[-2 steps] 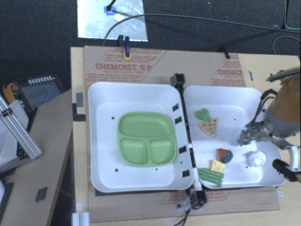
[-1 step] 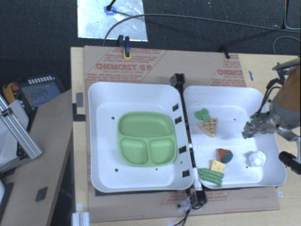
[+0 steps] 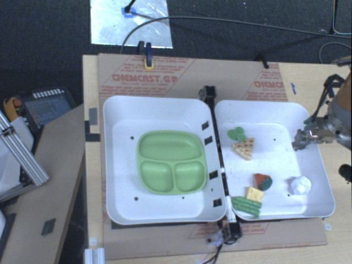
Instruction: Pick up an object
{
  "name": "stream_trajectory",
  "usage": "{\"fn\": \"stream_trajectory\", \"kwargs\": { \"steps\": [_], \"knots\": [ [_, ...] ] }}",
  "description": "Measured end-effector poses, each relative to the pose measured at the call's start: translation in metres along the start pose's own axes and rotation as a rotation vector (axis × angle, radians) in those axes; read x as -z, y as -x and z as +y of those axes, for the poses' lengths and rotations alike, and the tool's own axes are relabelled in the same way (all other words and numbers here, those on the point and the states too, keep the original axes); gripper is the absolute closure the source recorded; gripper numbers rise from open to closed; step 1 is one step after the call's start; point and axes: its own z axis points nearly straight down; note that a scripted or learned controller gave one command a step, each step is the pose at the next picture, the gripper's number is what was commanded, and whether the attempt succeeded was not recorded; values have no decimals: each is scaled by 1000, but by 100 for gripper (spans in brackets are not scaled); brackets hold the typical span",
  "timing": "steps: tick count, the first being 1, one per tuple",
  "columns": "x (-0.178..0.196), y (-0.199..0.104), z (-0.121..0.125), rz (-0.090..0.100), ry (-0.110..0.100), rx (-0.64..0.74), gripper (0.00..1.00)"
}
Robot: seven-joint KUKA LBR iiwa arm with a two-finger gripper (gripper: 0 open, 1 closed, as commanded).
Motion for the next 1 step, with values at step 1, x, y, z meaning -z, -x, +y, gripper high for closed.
{"fn": "stream_trajectory", "kwargs": {
  "steps": [1],
  "knots": [
    [4,0,1,2,-5,-1,100]
  ]
}}
